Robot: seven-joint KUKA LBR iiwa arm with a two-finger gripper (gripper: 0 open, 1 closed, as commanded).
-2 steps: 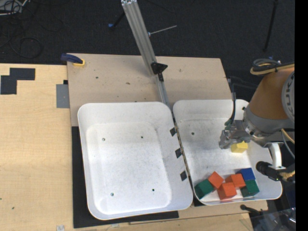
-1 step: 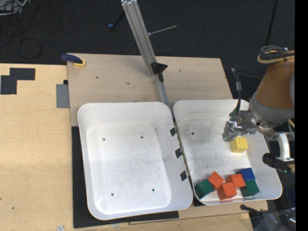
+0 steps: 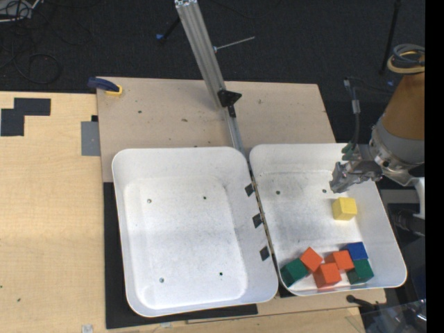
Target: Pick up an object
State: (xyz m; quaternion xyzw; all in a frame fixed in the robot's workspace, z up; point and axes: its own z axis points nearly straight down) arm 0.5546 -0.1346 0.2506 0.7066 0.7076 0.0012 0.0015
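The pincer is seen low over the right bin, near that bin's far right corner, at the end of the grey arm that reaches in across the surface's right edge. Whether the pincer is spread or pressed together cannot be told. No object is seen pinched in it.

Just beside the pincer, toward the near edge, a yellow block is found lying on the bin floor, apart from the other blocks. It is not clearly touched by the pincer.

Further toward the near right corner of the same bin, a cluster of blocks is gathered close together: a green block at the cluster's left, an orange block just beside it, a second orange block, a third orange block, a blue block and a second green block at the right end. Several of them are seen touching one another.

The left bin is set side by side with the right bin, the two rims joined by small black clips.

A slanted metal rail is mounted at the far edge of the surface, behind the bins. A small blue and yellow clamp is placed at the surface's far left corner.
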